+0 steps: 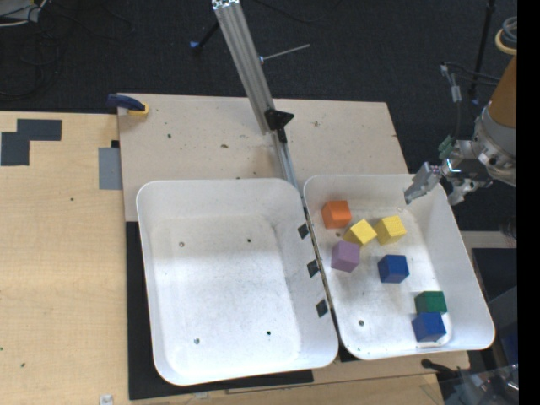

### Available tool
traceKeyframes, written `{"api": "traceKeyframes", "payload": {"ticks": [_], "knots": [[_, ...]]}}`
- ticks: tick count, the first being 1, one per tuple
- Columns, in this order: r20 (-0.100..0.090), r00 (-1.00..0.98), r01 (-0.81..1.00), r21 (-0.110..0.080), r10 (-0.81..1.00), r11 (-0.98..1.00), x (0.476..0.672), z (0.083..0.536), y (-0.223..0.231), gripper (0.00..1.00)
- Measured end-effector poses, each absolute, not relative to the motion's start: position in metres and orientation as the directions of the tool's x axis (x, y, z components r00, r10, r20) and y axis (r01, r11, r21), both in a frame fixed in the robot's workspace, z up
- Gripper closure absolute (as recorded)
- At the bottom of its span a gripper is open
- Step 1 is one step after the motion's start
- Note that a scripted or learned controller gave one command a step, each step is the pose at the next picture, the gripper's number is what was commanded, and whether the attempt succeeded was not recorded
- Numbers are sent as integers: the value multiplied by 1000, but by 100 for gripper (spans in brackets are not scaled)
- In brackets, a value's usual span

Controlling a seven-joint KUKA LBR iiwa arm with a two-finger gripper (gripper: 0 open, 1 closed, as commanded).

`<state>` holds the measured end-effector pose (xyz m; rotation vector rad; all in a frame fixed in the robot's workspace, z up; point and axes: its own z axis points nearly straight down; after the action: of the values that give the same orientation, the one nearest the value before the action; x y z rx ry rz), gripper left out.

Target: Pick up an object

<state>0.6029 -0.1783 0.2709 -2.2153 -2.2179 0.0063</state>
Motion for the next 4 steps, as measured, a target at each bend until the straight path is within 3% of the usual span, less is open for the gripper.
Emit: {"api": "traceKeyframes", "payload": {"ticks": [1, 3, 4], "knots": [[0, -3, 1000, -3, 1000, 3, 604, 274, -178, 0], [3, 0, 1000, -10, 1000, 0, 593, 163, -162, 0], [-2, 2, 1000, 11, 1000, -2, 596, 124, -157, 0]]}}
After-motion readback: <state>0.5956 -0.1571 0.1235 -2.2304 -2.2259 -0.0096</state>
